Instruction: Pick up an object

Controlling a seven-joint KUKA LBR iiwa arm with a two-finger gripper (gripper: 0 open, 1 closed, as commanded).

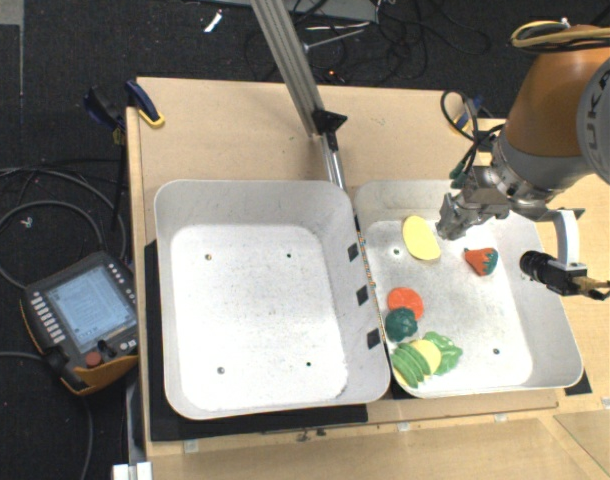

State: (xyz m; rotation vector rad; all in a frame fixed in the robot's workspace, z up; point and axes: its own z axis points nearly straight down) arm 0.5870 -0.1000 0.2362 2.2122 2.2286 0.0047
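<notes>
One fixed camera hangs above the bench [245,118], looking down at a slant on both white bins [255,298] from fairly far

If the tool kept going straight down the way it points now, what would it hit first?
Most likely the pale yellow object: the tool points down and to the left, with its tip right beside the object's right edge. Depth is unclear from this slanted view, so it could instead meet the right bin floor.
</notes>
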